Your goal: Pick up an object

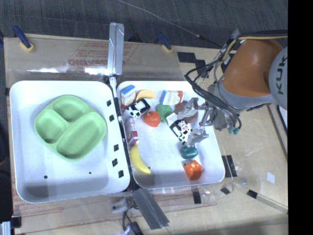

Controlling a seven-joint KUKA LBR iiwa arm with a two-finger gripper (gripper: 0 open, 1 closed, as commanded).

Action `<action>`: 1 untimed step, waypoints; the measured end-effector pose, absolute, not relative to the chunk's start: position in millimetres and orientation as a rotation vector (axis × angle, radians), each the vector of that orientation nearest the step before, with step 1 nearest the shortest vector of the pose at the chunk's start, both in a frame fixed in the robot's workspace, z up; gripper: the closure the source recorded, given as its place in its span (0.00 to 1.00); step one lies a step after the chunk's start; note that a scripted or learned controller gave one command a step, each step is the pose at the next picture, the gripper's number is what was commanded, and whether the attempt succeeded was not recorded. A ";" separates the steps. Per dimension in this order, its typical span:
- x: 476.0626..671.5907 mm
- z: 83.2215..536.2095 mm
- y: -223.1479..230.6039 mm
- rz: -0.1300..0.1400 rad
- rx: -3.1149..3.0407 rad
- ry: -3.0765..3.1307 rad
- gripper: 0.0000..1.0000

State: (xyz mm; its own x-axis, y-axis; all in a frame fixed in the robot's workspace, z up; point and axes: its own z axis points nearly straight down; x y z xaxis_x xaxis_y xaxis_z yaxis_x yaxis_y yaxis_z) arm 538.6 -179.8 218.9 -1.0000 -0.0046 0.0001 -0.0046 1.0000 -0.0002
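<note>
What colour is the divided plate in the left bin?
Light green; the divided plate, with three compartments, shows clearly in the camera view.

A robotics lab: clamped bench (49, 53), toy-filled bin (161, 175)

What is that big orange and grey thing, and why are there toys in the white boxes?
It is a robot arm, grey with an orange band, reaching in from the right. One camera above the bench looks down on two shallow white bins. The left white bin holds a green plastic plate with three sections. The right white bin holds small toys: a yellow toy banana, an orange block, a teal rounded toy and a red toy. The arm's metal gripper hangs over those toys. Whether it has caught one is unclear.
</note>
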 end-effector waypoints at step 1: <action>553.6 92.5 -181.3 0.000 0.414 -3.117 0.00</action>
